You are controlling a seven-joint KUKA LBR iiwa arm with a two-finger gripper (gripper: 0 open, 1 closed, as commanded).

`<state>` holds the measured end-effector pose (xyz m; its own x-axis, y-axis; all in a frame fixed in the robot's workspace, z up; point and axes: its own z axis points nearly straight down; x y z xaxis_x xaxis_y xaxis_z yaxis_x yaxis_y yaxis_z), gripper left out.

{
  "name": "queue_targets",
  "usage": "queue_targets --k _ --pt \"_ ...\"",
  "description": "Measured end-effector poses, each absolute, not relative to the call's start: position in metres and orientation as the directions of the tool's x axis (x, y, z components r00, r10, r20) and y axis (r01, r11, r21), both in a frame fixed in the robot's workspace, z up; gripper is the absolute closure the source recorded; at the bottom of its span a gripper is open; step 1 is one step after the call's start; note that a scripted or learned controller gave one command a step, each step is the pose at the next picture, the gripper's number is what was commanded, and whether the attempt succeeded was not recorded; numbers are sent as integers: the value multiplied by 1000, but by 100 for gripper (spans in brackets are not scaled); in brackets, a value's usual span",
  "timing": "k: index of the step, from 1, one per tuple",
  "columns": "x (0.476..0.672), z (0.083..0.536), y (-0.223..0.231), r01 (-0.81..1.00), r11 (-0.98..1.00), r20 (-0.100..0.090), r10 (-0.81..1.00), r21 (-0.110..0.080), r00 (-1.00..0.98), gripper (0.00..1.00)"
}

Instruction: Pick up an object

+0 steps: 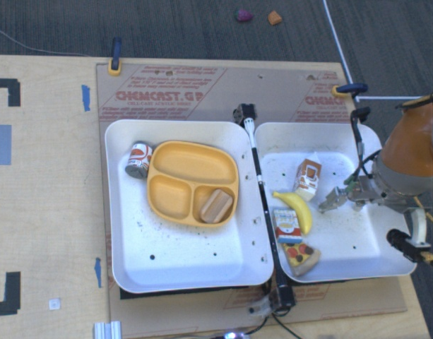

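Nothing is lifted yet: the gripper (329, 202) hangs low in the right bin (357, 260), just beside the banana (295, 207) and carton (309, 176). Whether its jaws are wide or closed, I cannot tell.

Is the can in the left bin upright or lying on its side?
On its side: the can lies beside the yellow tray, its round end facing left.

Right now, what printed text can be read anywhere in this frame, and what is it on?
"CHEMCAST. GP", red print, repeated across the brown protective sheet under the two white bins.
Small soda can, small carton and flat food packet: labels too small and blurred to read.
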<state>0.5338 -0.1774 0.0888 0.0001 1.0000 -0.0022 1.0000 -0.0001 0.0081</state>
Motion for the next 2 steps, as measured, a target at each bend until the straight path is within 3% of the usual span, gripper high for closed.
queue_targets --k 1,2 --pt "484 89 -146 1000 0 -6 1000 14 0 0" --pt "483 89 -98 1000 -4 -12 1000 17 4 0"
